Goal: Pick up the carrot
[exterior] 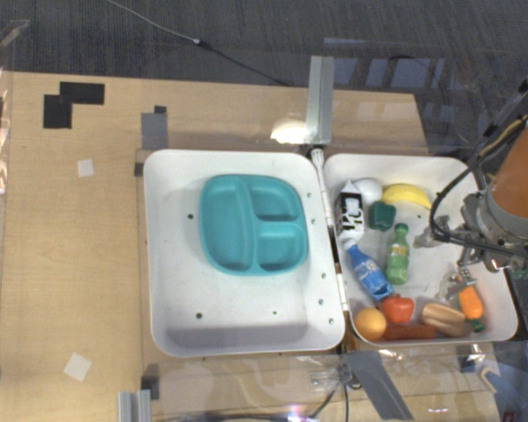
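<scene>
The carrot (470,303) is small and orange with a green stub, and lies near the front right corner of the right bin (427,167). My gripper (463,277) hangs just above and slightly left of the carrot's upper end, below the grey wrist with its orange band (521,178). Whether the gripper touches the carrot is not clear from this angle. The carrot rests on the bin floor beside a bread roll (445,316).
The right bin also holds a banana (407,195), a green cup (383,215), a white bottle (352,209), a green bottle (398,255), a blue bottle (367,272), a red pepper (399,309), an orange (370,323) and a sausage (411,331). A teal divided plate (251,222) lies in the left bin (172,262).
</scene>
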`<control>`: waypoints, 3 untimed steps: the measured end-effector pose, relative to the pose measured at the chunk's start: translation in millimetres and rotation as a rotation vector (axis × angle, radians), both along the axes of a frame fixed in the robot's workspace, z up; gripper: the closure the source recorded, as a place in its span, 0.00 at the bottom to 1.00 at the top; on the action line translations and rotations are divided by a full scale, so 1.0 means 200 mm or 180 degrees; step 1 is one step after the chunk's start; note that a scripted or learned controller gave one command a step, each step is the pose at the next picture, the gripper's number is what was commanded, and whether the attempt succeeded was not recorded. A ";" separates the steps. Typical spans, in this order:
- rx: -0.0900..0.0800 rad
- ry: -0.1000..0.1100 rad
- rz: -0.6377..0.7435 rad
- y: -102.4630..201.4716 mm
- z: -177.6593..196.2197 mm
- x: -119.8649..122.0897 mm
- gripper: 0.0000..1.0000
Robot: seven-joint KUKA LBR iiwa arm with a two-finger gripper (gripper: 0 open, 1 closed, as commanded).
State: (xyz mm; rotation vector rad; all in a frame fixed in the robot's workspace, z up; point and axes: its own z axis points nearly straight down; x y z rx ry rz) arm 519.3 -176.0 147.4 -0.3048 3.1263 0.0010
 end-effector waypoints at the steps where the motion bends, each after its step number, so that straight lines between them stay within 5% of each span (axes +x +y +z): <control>1: -0.0013 -0.0063 -0.0356 -0.15 -0.28 -0.08 0.00; 2: -0.0020 -0.0080 -0.0333 -0.15 -0.22 -0.07 1.00; 3: 0.0001 -0.0035 -0.0978 0.12 -0.06 -0.04 1.00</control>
